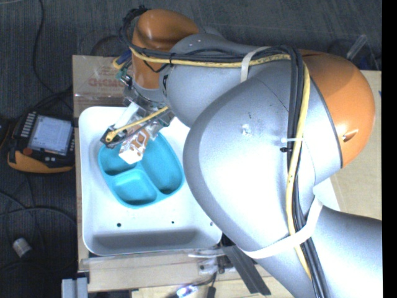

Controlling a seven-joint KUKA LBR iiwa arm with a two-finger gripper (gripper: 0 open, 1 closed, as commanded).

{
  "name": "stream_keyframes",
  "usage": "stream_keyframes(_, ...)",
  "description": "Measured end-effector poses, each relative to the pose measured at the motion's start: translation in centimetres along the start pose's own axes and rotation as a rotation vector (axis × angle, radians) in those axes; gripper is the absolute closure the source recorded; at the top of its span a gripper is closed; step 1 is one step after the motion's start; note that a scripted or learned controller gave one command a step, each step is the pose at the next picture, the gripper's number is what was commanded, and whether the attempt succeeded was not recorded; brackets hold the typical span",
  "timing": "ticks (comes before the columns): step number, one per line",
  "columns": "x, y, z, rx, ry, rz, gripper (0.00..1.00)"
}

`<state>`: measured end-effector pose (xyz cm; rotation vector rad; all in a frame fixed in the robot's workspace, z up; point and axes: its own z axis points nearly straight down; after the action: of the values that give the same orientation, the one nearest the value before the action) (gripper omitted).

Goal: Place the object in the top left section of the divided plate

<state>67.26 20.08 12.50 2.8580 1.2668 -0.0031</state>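
A blue divided plate [144, 172] lies in the left white bin [99, 228]. My gripper [132, 139] hangs over the plate's upper left section, reaching down from the orange-banded wrist [158, 33]. A small white and brown object [131, 149] sits between its fingers, just above the blue surface of that section. The gripper is shut on this object. The plate's two lower sections show bare blue.
The grey arm covers the right bin and most of the view's right side. A cardboard sheet [96, 76] lies behind the left bin. A black and orange handheld device [43, 140] rests on the dark floor to the left.
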Motion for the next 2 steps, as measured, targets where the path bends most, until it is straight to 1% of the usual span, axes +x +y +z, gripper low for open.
stream_keyframes(2,-0.22,0.00,-1.51,-0.003,-0.014,-0.008,1.00)
